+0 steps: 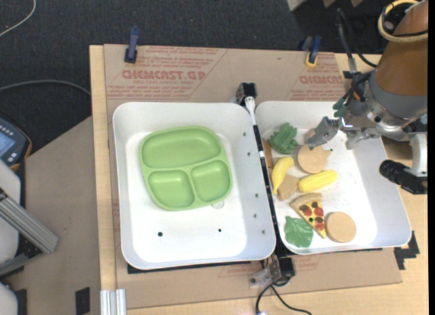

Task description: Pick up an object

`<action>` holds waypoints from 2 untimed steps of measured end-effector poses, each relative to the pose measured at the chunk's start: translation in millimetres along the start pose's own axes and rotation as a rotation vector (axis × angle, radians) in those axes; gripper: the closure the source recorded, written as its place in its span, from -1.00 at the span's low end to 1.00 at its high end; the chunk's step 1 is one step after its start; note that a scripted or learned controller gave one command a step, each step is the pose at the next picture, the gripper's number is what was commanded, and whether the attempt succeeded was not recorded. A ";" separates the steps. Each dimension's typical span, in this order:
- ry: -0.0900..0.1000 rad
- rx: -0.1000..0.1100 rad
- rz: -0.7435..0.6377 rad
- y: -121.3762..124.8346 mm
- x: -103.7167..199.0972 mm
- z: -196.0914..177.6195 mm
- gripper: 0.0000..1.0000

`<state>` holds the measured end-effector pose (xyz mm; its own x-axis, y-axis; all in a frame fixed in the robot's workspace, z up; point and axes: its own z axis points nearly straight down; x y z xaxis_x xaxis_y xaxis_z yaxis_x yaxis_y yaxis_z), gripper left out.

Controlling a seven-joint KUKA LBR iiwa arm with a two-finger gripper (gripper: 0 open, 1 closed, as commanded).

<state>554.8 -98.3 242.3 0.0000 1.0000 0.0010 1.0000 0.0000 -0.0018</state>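
Note:
Toy foods lie in the right bin (pixel 380 211): a green leafy piece (pixel 284 137), a round tan cookie (pixel 312 160), a banana (pixel 279 171), a yellow corn cob (pixel 317 181), a pizza slice (pixel 309 209), a second tan disc (pixel 340 226) and a green leaf (pixel 298 232). My gripper (pixel 340 135) hangs over the bin's far part, just above and right of the round tan cookie. It is open, its two grey fingers (pixel 323 132) spread apart with nothing between them.
The left bin (pixel 129 171) holds a green divided plate (pixel 185 167). A black divider rail (pixel 258 154) runs between the bins. The near right part of the right bin is bare white floor. Blue clamps (pixel 132 43) sit on the bench's far edge.

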 end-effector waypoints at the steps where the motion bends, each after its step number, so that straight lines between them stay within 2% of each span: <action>1: 0.000 -0.009 -0.004 -59.7 38.5 -85.9 -1.00; 2: -0.002 -0.006 -0.001 -57.4 36.7 -91.4 1.00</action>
<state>497.5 -61.8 333.9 -0.0008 1.0000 -0.0005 1.0000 0.0008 0.0041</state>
